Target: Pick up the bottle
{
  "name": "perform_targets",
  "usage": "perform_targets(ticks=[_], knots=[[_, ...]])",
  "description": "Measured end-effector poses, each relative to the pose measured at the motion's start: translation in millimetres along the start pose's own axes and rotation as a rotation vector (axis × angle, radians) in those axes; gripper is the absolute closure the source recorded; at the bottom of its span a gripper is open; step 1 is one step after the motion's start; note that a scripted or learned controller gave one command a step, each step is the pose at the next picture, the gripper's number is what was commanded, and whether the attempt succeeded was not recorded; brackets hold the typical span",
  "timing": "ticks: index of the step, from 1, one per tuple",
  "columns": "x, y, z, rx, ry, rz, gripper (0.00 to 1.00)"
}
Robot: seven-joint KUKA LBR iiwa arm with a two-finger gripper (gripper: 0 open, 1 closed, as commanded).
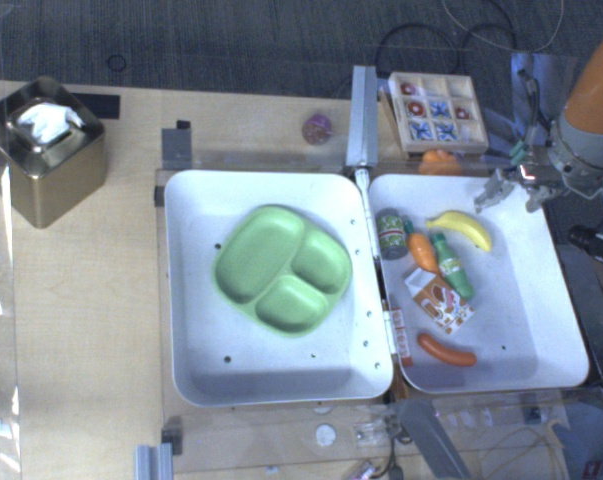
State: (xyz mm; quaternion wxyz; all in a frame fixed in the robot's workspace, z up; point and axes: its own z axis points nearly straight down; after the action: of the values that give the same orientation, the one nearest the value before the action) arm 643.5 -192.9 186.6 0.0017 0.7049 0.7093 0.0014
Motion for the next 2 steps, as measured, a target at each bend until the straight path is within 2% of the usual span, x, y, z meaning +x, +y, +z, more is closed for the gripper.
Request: perform_targets(ticks=[1, 2], knots=[[72.0, -25.9, 92.1, -0.003, 0.0, 0.0, 0.0], [73.5, -23.2, 79.7, -0.011, 0.0, -0.003, 1.0]])
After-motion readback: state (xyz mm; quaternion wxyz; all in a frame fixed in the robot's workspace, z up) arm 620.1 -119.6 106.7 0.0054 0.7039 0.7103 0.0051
